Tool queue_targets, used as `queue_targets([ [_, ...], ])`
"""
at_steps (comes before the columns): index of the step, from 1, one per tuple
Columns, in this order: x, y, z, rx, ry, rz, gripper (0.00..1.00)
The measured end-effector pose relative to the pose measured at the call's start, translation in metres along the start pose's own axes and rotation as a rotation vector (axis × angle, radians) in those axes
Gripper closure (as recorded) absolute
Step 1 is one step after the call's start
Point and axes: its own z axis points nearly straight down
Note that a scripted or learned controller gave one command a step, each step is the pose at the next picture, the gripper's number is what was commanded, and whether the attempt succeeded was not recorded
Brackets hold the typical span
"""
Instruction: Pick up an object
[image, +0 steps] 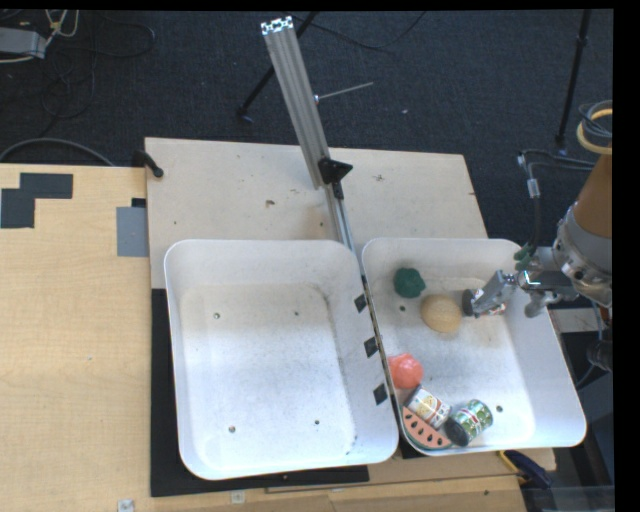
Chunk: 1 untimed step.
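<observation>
I am reaching in from three o'clock, and my claw (487, 299) is hovering over the right bin (545, 370), in its upper half. Whether it is spread or closed I cannot tell from this slant; the metal tip is too small and blurred.

Just beside my claw, at its nine o'clock and a touch lower, a tan ball (441, 314) is lying on the bin floor. I cannot tell whether I am touching it. Nothing is visibly sitting in my grasp.

At about ten o'clock from my claw, a dark green ball (408, 282) is resting near the bin's top left corner, close to the tan one but apart from it.

Toward seven o'clock, well apart from me, a red-orange ball (404, 370) is sitting against the divider side. Below it a small can with a yellow label (427, 406), a watermelon slice (427, 434) and a green can (470, 419) are crowding together along the bin's lower wall.

The left bin (200, 290) is lying at my nine o'clock.
</observation>
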Motion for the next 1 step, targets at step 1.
queue_targets([
  [1,-0.0008,0.0006,-0.0026,-0.005,-0.001,0.002,0.00],
])
